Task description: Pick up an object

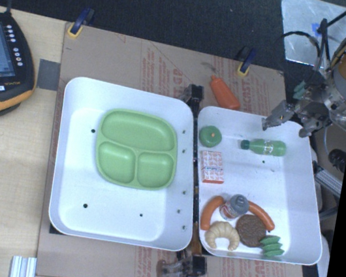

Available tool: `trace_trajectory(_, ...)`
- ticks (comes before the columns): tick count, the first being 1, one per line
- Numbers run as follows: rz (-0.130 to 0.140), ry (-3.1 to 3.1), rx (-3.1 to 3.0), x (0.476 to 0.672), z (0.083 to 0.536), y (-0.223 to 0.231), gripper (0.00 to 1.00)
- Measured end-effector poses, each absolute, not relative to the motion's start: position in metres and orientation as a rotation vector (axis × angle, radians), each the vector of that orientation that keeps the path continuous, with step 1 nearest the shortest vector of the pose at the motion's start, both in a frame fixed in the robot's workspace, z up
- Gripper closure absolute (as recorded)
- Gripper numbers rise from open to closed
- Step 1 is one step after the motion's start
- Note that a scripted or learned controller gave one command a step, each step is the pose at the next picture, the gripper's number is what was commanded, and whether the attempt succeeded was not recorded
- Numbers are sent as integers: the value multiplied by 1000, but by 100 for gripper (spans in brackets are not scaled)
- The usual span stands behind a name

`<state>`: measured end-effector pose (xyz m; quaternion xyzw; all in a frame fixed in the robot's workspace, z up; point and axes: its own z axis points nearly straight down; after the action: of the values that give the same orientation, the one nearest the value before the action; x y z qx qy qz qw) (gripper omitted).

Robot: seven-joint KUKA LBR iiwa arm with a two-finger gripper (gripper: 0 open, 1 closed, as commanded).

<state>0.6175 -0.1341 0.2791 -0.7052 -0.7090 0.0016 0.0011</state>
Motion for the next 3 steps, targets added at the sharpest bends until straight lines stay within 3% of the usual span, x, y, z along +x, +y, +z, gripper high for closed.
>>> trace_trajectory(1,9,-2225,-2214,648,167,-168,0)
trace_trajectory(2,0,-2231,-2217,607,95,-103,0)
trace_trajectory(3,4,-2227,-2213,498,192,-60,0)
